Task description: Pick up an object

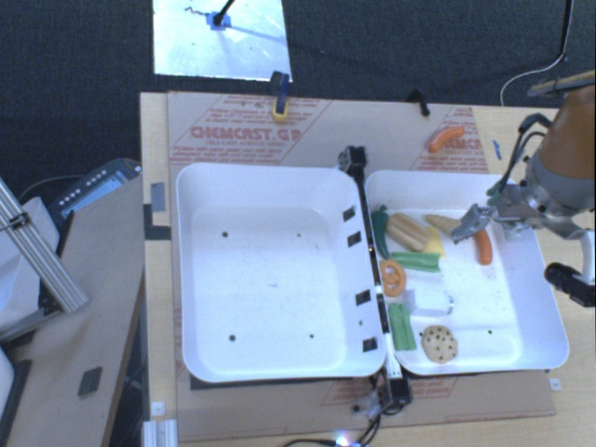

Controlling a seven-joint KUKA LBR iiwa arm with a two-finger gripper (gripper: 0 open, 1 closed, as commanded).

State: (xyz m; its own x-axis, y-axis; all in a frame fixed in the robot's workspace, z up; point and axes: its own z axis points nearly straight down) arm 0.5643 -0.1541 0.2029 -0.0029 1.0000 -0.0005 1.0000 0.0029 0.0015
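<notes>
Seen from above, two shallow white bins sit side by side on a bench. The arm enters at the right edge of the frame, its gripper (472, 223) hovering over the upper part of the right bin (535, 338). A small orange-red sausage (483, 247) lies just below and right of the gripper. Left of the gripper are a bread roll (408, 231), a green bean (414, 261) and an orange slice (392, 277); a cookie (439, 344) rests toward the lower edge.
</notes>
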